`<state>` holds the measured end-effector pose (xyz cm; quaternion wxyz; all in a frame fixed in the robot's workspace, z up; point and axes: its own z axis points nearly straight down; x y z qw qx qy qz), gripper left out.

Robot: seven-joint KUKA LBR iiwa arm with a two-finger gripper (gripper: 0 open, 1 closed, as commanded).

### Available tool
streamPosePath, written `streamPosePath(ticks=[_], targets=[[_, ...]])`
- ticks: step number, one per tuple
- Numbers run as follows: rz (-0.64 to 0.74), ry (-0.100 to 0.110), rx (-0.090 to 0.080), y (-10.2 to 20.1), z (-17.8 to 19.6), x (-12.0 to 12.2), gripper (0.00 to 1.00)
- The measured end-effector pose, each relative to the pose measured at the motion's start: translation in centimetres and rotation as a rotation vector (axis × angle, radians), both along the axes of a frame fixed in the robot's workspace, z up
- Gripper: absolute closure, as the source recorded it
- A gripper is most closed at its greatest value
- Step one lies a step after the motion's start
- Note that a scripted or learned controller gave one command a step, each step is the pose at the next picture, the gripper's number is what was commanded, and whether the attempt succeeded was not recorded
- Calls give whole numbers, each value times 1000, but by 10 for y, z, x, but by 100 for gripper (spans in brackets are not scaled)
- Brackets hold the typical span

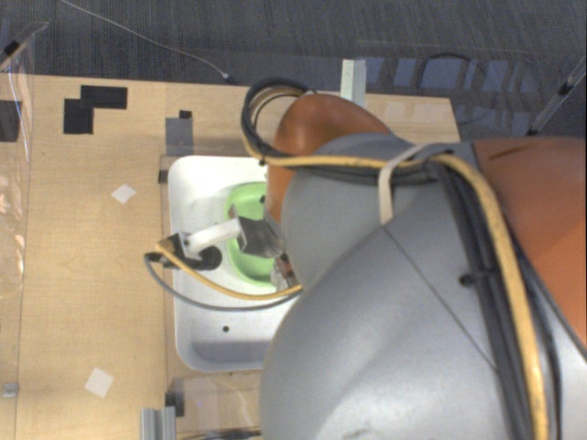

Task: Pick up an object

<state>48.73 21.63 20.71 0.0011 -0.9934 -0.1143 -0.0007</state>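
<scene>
Green object (246, 236) low in white bin (197, 177), tool (260, 236) right above it; tool state: cannot tell. Risk: arm hides contact, tool may slip off the object's curved rim, lift nothing.

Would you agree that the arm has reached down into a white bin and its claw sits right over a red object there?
Not quite: the object under the claw is green, not red, as the camera view shows. The rest holds: the arm reaches down into the white bin.
</scene>
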Motion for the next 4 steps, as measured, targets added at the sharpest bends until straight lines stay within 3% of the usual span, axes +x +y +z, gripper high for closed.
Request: streamPosePath(ticks=[1,3,4], targets=[[-26,1,0,10,-10,0,100],[-24,-2,3,10,12,2,100],[-26,2,-2,17,-6,0,100]])
